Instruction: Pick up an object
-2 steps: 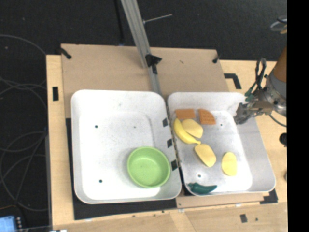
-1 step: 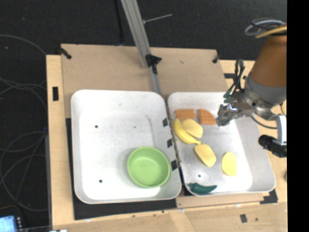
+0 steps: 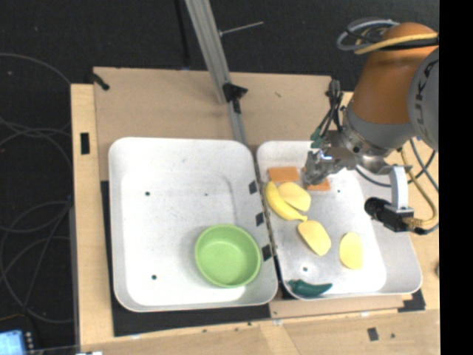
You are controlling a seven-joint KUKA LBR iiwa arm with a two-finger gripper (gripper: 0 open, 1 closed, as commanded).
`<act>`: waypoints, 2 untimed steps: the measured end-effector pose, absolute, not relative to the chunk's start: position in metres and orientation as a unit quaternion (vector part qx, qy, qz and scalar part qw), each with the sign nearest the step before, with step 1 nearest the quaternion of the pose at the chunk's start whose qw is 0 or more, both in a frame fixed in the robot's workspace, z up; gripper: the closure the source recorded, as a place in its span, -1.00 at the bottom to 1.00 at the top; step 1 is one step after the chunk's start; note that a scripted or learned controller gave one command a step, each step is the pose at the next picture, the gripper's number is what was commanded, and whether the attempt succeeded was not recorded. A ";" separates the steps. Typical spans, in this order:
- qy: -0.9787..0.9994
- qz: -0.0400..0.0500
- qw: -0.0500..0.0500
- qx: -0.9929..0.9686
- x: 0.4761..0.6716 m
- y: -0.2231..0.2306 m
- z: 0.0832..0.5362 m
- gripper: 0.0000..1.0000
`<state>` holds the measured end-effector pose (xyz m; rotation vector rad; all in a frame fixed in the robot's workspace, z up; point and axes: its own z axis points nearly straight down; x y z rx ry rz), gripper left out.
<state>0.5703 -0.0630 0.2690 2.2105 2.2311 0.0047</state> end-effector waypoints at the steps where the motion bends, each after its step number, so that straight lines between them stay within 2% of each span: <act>1: 0.709 0.000 0.000 0.705 0.573 -0.005 0.257 1.00; 2: 0.710 0.001 0.000 0.704 0.582 0.055 0.258 1.00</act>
